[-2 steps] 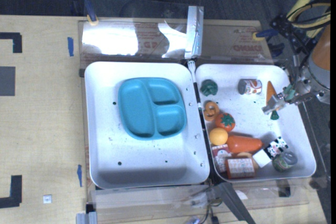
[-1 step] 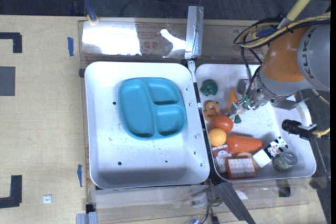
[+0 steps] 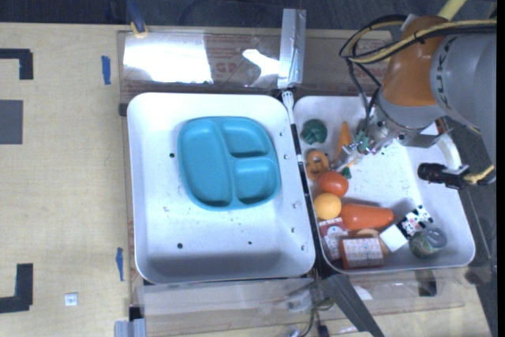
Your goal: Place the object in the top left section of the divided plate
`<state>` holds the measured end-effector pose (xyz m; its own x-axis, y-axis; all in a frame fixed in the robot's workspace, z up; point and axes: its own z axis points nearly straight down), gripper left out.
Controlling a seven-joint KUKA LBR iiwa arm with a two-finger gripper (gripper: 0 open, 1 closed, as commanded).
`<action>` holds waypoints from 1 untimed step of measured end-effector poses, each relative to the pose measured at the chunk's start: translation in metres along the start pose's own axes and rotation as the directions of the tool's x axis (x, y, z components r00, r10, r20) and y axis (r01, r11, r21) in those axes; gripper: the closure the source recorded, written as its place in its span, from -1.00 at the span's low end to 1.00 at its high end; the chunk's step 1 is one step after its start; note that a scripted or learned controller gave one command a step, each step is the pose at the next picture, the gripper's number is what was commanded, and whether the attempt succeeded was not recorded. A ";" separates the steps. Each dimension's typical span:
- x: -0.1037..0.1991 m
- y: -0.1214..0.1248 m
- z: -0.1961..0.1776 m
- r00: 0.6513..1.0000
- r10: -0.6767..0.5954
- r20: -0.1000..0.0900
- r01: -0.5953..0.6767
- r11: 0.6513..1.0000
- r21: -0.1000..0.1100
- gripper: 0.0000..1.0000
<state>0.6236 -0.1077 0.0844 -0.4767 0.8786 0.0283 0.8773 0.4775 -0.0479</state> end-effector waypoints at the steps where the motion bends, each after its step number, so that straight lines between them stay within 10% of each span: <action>1: 0.065 0.026 -0.106 0.989 -0.143 0.043 0.145 0.988 -0.055 1.00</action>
<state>0.6215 -0.0381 0.1904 -0.5990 0.8007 -0.0077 0.8006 0.5991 0.0112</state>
